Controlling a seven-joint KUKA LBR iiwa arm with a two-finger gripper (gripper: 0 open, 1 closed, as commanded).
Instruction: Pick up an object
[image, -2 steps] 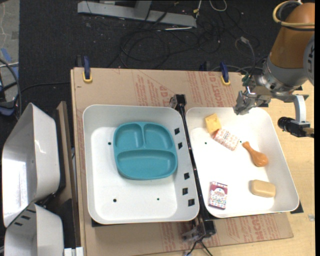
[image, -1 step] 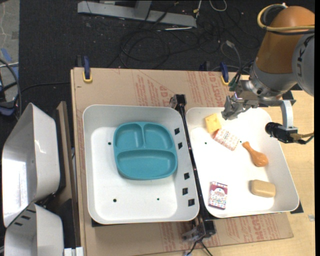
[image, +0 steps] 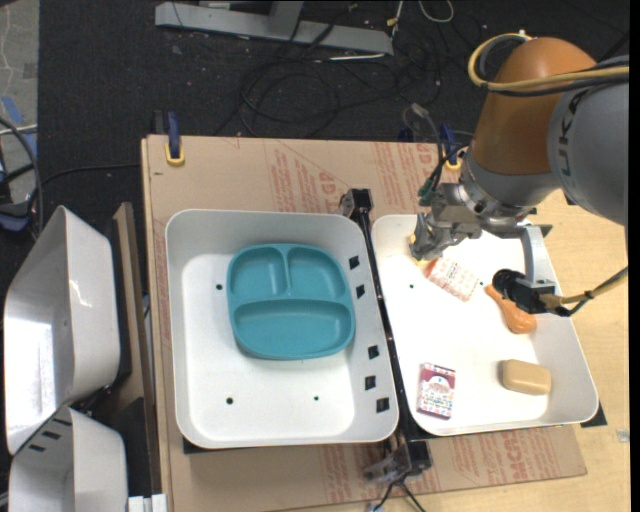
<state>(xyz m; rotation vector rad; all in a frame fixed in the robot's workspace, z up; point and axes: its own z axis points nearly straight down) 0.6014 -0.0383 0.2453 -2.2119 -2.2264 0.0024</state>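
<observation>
My gripper (image: 431, 245) hangs low over the far left part of the right bin (image: 560, 350), coming in from the right under the orange-banded wrist. Its tip sits just beyond the upper left end of a white packet with red print (image: 455, 280), which lies flat on the bin floor. An orange utensil-shaped object (image: 517, 315) lies to the right of the packet. A tan block (image: 525, 377) rests near the front right corner. A small pink and white box (image: 436, 389) lies at the front left of that bin.
The left bin (image: 200, 390) holds a teal divided plate (image: 291, 302) in its far half. A black divider with clips (image: 378, 330) runs between the bins. White containers (image: 55, 320) stand off the bench at the left.
</observation>
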